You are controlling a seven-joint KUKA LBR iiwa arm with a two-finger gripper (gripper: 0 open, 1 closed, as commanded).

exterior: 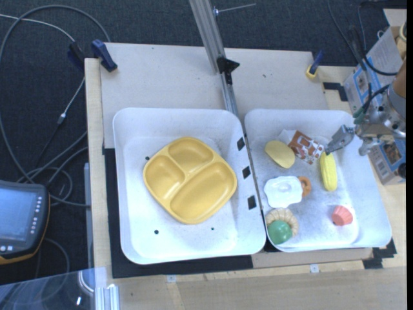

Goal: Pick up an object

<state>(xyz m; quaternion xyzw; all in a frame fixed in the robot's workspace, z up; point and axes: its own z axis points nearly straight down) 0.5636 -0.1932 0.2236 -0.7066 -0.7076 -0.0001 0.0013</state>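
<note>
We've got the gripper (340,141) at the right bin's (377,199) upper right, low over the bin floor, nothing between its fingers that we can see. Whether it's spread or clenched we cannot tell — the tips are small and blurred against the white.

No object is picked yet. Candidates all sit in the right bin: the yellow corn-like piece (328,172) just below the gripper, the printed snack packet (305,146) just left of it, the pale yellow lemon-shaped toy (279,154) further left, the white fried-egg toy (283,191) mid-bin, the small orange ring (304,185) touching the egg's right edge, the green-and-tan round toy (281,226) at the bottom left, the pink-red block (342,216) at the bottom right. The left bin (129,173) holds the yellow divided plate (190,180).

Risks as we read them:
- The gripper sits between the packet and the corn piece — a straight descent could land on bare floor and close on nothing.
- The corn piece is rounded and smooth; an off-centre pinch likely squirts it sideways.
- The packet lies flat and thin, so fingers may skate over it.
- The bin's right wall is near the wrist — clipping it could shift the bin.
</note>
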